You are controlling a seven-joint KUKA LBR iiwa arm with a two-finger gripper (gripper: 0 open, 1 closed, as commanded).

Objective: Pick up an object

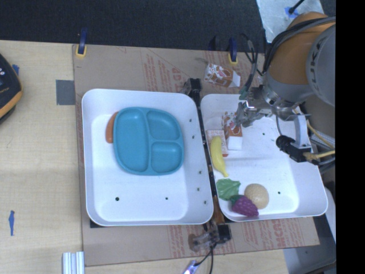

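Observation:
My gripper [244,113] hangs over the far left part of the right bin [296,198], reaching in from the right. Right beside and below it lies a small red and white carton [232,136]; whether the two touch is unclear. A yellow banana [217,156] lies along the bin's left wall. Toward the bin's front sit a green leafy toy [228,188], a purple bunch of grapes [245,206] and a beige round piece [257,194].
The left bin [142,207] holds a blue divided plate [149,140] with an orange item [109,129] poking out from under its left edge. A snack wrapper [221,75] lies on the cardboard behind the right bin. Cables run near the arm on the right.

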